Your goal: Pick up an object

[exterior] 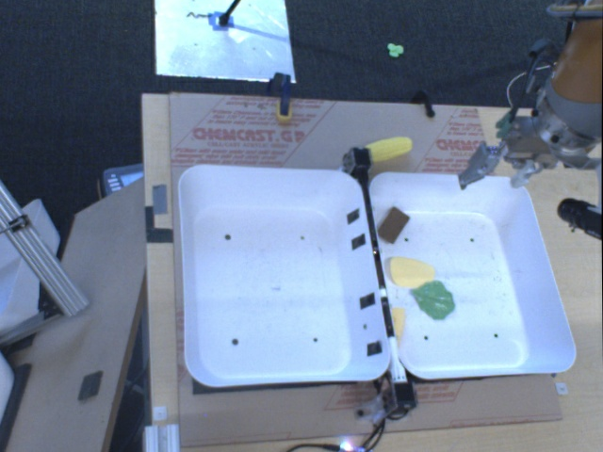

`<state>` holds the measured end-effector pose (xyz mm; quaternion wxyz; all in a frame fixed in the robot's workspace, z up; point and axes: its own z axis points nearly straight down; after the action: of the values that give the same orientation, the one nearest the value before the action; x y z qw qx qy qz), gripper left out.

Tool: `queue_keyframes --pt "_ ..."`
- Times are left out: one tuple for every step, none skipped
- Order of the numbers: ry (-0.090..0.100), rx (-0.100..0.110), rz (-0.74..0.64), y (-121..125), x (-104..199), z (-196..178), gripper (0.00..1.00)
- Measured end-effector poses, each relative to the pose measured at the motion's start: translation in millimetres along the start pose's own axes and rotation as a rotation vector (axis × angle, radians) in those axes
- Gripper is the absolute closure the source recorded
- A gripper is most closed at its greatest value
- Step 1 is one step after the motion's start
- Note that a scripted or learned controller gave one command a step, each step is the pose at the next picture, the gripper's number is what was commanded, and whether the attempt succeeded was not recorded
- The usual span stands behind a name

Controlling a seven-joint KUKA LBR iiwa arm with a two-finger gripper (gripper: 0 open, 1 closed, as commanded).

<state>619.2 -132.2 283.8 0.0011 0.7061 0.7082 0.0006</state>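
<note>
While the gripper [497,165] hangs over the right bin's [542,252] far rim, fingers spread, holding nothing, brown block [393,222], yellow piece [411,271], crinkled green lump [434,299] inside.

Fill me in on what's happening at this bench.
A grey robot arm reaches in from the right, its gripper hovering over the far edge of the right bin with nothing between its fingers. In that bin lie a brown block, a yellow piece and a green piece, all untouched. No pick has been made yet.
</note>
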Motion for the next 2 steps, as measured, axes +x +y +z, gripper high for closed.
queue_keyframes --pt "0.000 -0.004 -0.003 1 0 -11 1.00" --pt "0.001 -0.016 -0.010 2 76 -143 1.00"
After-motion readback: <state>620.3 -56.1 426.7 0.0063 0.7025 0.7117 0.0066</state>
